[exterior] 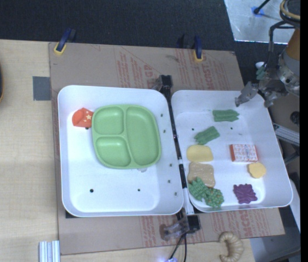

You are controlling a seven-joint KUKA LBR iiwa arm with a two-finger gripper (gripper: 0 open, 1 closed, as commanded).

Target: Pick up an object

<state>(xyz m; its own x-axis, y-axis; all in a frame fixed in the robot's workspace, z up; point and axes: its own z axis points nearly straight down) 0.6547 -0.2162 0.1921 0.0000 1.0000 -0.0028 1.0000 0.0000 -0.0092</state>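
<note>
Your bench carries two white bins side by side.

Left bin (72, 190): a green divided plate (126, 136) lies near its middle; a red item (82, 117) touches the plate's left edge.

Right bin (276, 162), contents you can pick from:
- dark green piece (225, 115), near the far edge;
- second green piece (206, 135), tilted, just below and left of the first;
- yellow oval (199, 153), against the left wall;
- tan slab (201, 173), touching the oval's near side;
- leafy green cluster (206, 192), overlapping the slab's near edge;
- red-and-white box (243, 153), right of centre;
- small yellow piece (257, 170), just below the box;
- purple cluster (244, 192), near the front edge.

Your gripper (246, 95) sits at the right bin's far right corner, above the rim, near the dark green piece but apart from it. Nothing lies between the fingers; whether they stand apart or together, you cannot tell at this size.
</note>
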